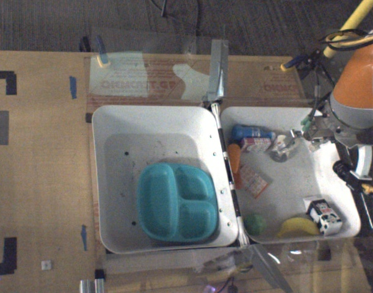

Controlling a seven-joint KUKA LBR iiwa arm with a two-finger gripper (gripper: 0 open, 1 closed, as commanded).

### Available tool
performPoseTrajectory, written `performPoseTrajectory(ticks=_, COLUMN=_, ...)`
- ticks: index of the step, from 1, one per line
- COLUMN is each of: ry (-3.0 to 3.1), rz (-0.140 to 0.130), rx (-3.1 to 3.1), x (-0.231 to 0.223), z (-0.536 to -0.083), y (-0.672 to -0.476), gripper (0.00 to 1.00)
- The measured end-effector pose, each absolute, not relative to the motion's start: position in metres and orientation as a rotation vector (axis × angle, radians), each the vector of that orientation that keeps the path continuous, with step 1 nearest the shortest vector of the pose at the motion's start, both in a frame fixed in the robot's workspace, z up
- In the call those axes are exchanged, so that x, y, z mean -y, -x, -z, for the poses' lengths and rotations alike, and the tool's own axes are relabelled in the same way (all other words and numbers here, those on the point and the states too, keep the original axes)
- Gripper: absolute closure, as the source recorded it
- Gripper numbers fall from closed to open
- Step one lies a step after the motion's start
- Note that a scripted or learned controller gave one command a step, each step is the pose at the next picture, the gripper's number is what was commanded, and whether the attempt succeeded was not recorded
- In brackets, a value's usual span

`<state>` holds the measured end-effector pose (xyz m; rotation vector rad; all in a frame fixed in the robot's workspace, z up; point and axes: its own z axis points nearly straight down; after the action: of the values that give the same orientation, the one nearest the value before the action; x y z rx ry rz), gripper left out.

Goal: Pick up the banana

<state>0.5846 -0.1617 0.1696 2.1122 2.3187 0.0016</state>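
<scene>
The yellow banana [299, 226] lies on the floor of the right bin [333, 174], near its front wall, just left of a small black-and-white box [324, 216]. My gripper [284, 146] hangs over the back half of the same bin, well behind the banana and apart from it. It is close to a red-and-white carton [256, 143]. The grey arm with its orange band [357, 84] comes in from the right edge.
The right bin also holds a blue packet [252, 131], an orange carrot [234, 157], a flat printed packet [253, 180] and a green ball [255, 223]. A teal divided plate [176, 202] lies in the left bin [113, 139].
</scene>
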Motion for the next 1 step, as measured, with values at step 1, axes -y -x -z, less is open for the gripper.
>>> performPoseTrajectory(ticks=1, ry=-1.94, rz=-0.001, rx=-2.47, x=0.1693, z=-0.0943, y=-0.5329, gripper=0.0)
